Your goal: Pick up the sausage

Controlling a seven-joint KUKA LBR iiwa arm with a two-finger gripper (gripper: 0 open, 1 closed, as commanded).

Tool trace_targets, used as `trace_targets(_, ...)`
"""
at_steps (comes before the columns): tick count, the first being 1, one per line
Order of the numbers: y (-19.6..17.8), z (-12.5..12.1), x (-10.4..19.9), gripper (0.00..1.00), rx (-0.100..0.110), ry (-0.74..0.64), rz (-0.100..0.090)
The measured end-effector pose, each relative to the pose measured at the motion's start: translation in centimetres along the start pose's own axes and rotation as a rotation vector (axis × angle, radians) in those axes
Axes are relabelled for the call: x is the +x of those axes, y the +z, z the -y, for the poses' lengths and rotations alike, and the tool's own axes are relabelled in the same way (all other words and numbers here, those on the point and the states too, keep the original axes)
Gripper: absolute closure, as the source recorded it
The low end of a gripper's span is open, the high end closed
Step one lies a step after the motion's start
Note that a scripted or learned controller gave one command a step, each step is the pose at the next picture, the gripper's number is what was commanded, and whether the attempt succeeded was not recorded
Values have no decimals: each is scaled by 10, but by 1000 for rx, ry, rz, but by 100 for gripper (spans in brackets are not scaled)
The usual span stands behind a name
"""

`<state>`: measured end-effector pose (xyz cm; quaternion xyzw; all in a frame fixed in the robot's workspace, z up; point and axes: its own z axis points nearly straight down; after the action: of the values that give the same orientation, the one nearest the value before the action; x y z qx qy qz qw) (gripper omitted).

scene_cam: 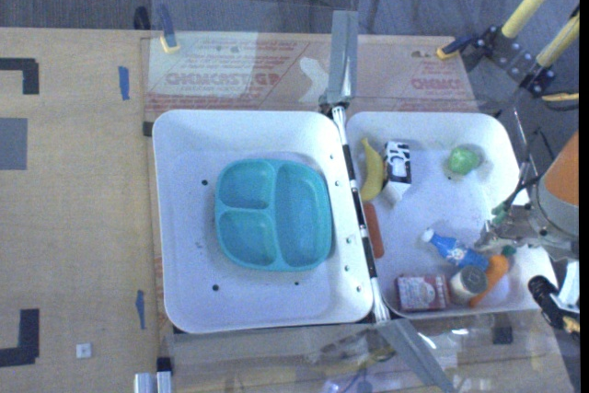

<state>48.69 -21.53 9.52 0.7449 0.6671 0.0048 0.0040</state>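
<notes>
The sausage [373, 231] is a thin red-brown stick lying lengthwise against the left wall of the right bin [419, 126], just below the banana [371, 170]. My gripper [504, 231] hangs over the right side of that bin, well to the right of the sausage and apart from it. It sits just above a blue-and-white bottle [449, 246] and an orange carrot [490, 277]. I see nothing held in it. The arm's orange band [563, 181] is at the right edge of the view.
The left bin [184, 143] holds a teal divided plate [273, 213]. In the right bin there are also a black-and-white carton [398, 163], a green round item [464, 160], a red-labelled packet [422, 292] and a small round tin [471, 280].
</notes>
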Motion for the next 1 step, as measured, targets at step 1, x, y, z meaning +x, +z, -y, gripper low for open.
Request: trace_targets(1, 6, 3, 33, 100, -8, -841, 12)
